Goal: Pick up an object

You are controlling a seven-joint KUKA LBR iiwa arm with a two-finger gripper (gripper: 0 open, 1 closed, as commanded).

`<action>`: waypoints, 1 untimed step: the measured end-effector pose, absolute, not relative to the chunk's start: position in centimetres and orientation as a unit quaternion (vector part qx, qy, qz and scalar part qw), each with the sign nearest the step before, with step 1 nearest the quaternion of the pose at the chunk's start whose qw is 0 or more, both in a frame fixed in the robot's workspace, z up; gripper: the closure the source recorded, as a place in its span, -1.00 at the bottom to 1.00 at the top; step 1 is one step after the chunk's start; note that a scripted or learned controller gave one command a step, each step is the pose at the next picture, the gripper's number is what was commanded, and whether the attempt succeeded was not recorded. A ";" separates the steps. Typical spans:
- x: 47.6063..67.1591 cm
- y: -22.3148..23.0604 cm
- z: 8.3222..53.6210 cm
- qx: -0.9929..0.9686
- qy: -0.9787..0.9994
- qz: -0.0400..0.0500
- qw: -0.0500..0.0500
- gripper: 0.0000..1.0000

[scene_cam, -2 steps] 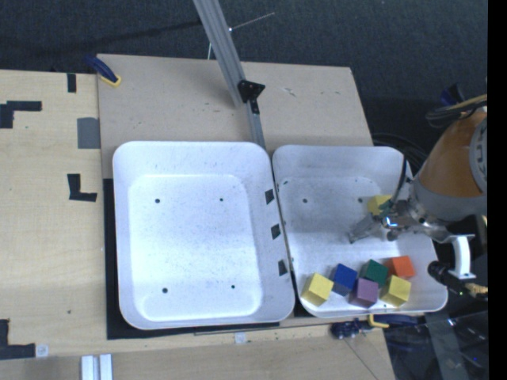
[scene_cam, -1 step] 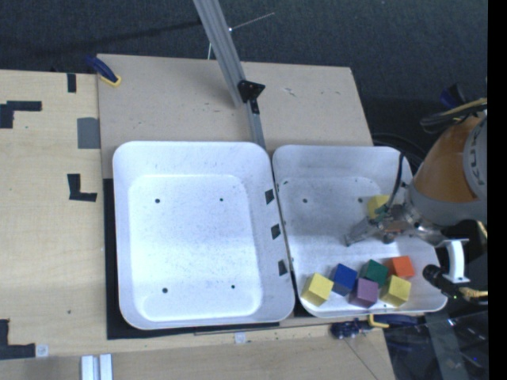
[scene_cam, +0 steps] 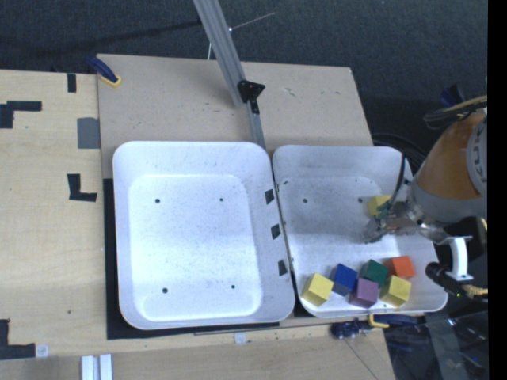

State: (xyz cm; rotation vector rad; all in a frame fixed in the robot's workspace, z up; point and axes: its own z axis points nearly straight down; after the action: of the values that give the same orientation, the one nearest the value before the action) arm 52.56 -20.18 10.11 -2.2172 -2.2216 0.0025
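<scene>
In right bin, gripper being held low over floor, just beside yellow block; finger state cannot be told. Nothing being seen gripped. Cluster being left along near wall: yellow cube, blue cube, purple cube, green cube, orange cube. Good grasp judged requiring centring over lone block before closing.

Light was even and fairly flat, slightly cool, with no strong glare. The two white bins were the brightest areas yet kept their speckled texture. The dark floor along the top of the frame stayed dim. Soft shadows lay under the bins' lower edges on the worktop. The frame was mildly soft and grainy, and the hand at right looked blurred.
</scene>
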 end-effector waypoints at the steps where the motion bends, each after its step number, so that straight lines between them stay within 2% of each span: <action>1: 53.4 -19.6 15.9 -0.706 -0.708 -0.001 -0.002 1.00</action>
State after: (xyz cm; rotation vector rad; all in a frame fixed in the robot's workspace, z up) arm 53.43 -19.58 15.86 -2.2214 -2.2274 -0.0031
